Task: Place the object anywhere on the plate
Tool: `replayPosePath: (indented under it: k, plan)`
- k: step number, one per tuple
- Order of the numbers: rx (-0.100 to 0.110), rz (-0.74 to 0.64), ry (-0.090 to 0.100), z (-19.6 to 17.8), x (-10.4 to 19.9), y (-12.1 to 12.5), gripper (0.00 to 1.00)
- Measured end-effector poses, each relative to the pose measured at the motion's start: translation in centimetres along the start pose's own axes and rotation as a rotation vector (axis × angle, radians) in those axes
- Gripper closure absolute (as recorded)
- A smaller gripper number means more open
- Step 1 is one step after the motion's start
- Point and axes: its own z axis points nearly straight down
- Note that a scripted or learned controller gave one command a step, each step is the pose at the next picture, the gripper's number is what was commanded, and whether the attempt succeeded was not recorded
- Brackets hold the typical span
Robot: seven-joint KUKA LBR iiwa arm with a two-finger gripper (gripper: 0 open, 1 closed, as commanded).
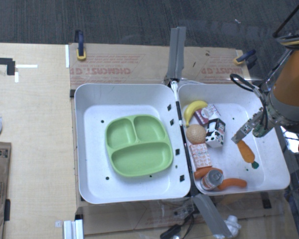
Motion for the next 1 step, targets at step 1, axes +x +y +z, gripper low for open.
replayPosePath:
  k: [1]
  plan:
    - [0.002, 0.111, 0.002, -1.72, 0.44, -3.44, 1.00]
